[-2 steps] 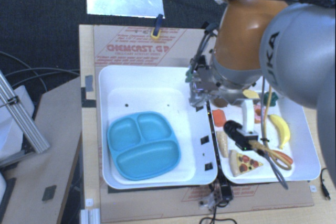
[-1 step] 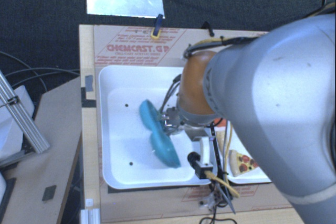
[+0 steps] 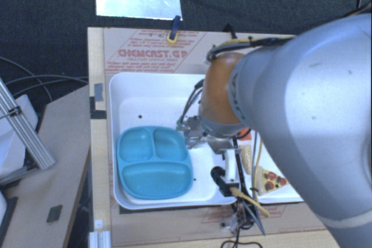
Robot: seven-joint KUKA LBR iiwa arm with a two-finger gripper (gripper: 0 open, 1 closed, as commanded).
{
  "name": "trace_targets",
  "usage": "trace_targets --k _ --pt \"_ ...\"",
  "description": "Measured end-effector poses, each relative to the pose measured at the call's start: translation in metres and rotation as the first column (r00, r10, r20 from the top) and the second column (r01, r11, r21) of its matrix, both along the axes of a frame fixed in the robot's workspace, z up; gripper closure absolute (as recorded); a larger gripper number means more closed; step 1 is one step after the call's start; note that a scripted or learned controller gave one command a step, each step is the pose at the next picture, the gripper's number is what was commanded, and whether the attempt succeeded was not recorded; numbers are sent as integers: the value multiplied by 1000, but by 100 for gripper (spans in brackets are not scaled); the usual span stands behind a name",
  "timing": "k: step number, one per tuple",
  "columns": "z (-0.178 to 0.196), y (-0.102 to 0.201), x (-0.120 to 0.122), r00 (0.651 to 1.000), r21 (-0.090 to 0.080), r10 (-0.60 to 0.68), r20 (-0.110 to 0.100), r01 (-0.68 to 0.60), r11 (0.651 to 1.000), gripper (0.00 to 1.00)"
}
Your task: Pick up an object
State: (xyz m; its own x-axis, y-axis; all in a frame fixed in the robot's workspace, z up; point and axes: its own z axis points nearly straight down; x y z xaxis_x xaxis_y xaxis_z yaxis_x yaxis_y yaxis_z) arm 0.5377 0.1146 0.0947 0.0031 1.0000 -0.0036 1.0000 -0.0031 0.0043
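Grey arm [image 3: 314,125] fills the 3 o'clock side, wrist down over the left bin [image 3: 133,87]. Gripper [image 3: 192,130] sits at the blue divided plate's [image 3: 154,162] 2 o'clock edge, likely lining up a grasp; cannot tell its spread. Pizza slice [image 3: 270,178] lies in the right bin, 4 o'clock.

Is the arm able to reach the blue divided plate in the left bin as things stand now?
Probably yes. The blue divided plate lies uncovered in the left bin, with nothing on top, and the arm's wrist hangs just beside its right rim.
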Motion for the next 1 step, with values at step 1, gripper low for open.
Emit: trace_targets --k 1 --pt "96 -37 63 1000 3 0 11 0 1000 100"
